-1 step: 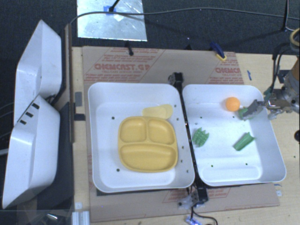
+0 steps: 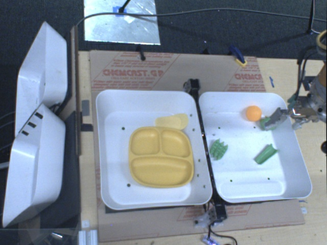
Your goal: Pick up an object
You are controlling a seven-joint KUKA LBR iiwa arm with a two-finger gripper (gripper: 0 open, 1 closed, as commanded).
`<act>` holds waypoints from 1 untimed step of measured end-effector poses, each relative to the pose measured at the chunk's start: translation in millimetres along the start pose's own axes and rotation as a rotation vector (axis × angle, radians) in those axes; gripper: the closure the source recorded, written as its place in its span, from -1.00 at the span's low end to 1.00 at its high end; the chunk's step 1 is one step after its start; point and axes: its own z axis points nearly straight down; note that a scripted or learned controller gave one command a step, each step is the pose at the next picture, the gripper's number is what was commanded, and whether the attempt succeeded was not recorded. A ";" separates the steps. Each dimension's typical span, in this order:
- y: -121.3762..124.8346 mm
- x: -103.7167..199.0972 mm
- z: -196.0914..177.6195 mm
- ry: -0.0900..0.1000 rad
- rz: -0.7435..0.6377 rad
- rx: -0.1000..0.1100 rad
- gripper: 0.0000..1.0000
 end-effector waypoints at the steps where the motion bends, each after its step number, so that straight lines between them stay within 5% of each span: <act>1: -2.4 2.4 62.0 0.001 0.000 0.005 -1.00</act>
